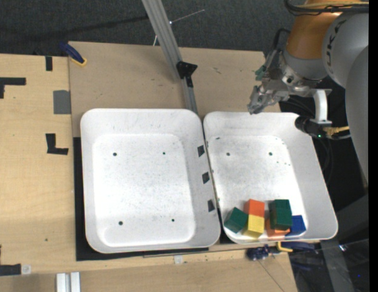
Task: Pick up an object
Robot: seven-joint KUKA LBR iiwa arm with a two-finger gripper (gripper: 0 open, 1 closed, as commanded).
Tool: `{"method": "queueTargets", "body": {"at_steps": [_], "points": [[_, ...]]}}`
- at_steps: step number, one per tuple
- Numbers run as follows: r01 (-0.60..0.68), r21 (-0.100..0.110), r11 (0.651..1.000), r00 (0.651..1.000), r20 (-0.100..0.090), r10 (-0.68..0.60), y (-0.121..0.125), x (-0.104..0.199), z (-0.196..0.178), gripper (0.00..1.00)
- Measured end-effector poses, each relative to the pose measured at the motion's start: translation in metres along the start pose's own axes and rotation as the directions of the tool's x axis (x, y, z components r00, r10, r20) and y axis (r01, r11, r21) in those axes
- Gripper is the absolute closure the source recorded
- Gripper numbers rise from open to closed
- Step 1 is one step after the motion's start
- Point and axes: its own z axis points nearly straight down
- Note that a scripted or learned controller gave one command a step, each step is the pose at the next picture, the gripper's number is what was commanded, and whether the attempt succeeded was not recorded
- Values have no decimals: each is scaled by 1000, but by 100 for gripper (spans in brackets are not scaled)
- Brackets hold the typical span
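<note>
Tool (pixel 260 104) hangs over the right bin's (pixel 310 163) far rim, jaw state hard to tell. Blocks (pixel 265 218) huddle in the near corner, well apart, probably slid against the wall.

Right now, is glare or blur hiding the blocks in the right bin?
Camera view: no; the blocks read sharp with distinct colours, the white right bin is bright but not washed out, and only the gripper looks a little soft.
</note>
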Motion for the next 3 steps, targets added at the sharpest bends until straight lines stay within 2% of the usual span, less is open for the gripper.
{"method": "queueTargets", "body": {"at_steps": [1,2,3], "points": [[3,7,1000,1000,-1,-3,-24,50,8,100],[5,6,1000,1000,-2,-5,-37,111,9,100],[6,6,1000,1000,-2,-6,-56,162,-3,100]]}}
